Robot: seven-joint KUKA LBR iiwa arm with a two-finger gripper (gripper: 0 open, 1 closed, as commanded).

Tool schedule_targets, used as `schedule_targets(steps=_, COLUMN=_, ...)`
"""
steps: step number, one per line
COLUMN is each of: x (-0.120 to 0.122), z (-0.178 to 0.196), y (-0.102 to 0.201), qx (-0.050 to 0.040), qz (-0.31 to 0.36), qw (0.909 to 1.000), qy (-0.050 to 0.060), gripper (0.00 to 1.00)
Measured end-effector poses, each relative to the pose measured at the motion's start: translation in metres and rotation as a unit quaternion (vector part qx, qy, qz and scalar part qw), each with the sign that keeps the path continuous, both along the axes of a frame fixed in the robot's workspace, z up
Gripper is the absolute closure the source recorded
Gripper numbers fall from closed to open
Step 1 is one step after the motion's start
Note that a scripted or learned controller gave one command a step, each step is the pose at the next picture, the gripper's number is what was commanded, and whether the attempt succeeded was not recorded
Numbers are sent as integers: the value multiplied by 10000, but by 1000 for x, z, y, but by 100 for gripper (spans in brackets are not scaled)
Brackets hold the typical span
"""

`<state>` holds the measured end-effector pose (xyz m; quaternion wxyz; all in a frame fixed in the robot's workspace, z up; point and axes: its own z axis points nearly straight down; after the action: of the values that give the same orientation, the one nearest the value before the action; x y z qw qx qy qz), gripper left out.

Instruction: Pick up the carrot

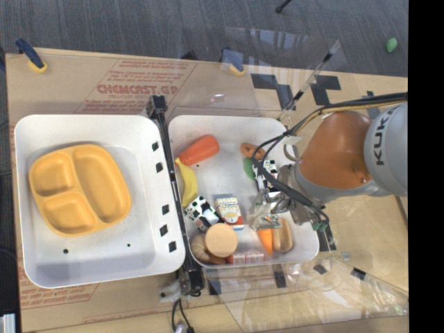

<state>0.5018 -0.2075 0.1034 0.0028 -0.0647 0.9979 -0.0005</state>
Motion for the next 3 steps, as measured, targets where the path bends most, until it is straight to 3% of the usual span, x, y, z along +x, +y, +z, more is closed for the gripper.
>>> schedule_targets(steps=1, x=-16, z=-11, y=-1, qx=5, qz=1689, qw=9856, qy=30, gripper=100)
schedule_targets(steps=2, x=-13, z=-11, y=1, qx=3, qz=3684, qw=9297, qy=9, gripper=100)
schedule_targets(steps=3, x=-16, z=-11, y=0, qx=-20, qz=5730, qw=8196, qy=-1, gripper=100)
